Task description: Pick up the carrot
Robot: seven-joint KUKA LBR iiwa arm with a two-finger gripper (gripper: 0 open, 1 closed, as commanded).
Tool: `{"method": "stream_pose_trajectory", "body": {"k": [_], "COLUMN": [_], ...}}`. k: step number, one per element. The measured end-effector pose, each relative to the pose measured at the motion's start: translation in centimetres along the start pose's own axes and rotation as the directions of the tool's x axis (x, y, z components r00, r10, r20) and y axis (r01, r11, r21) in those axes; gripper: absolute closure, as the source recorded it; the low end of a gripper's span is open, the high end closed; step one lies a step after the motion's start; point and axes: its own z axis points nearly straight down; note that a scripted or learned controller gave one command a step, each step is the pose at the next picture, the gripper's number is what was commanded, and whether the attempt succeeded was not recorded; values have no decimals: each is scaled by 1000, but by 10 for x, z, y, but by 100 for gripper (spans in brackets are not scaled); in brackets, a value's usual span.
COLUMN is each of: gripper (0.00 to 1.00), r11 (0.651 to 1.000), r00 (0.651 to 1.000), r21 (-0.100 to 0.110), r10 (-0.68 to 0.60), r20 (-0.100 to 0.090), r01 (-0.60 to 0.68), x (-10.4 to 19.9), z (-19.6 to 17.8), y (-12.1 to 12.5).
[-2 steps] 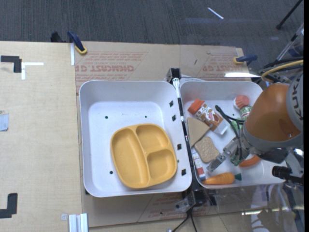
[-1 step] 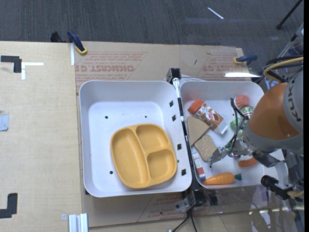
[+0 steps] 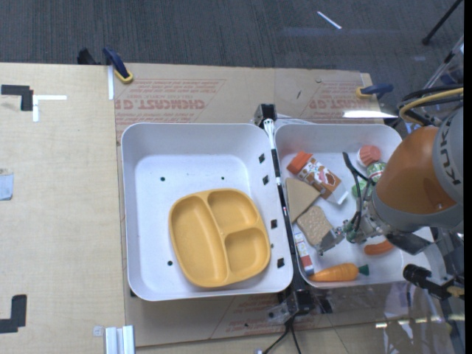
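You can't tell how the claw (image 3: 352, 231) is set, but it hangs just above the carrot (image 3: 336, 273), which lies along the right bin's (image 3: 335, 133) near wall, beside the bread (image 3: 316, 224).

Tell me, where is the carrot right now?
The carrot lies in the right bin, along its near wall, just below the slice of bread and the claw.
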Motion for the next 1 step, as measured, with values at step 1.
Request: {"method": "stream_pose_trajectory", "body": {"k": [1], "gripper": [0], "r11": [958], "r00": [958], "r21": [-3], "r10": [-287], "r20": [1], "r01": [287], "x": [8], "z": [-1], "y": [4]}}
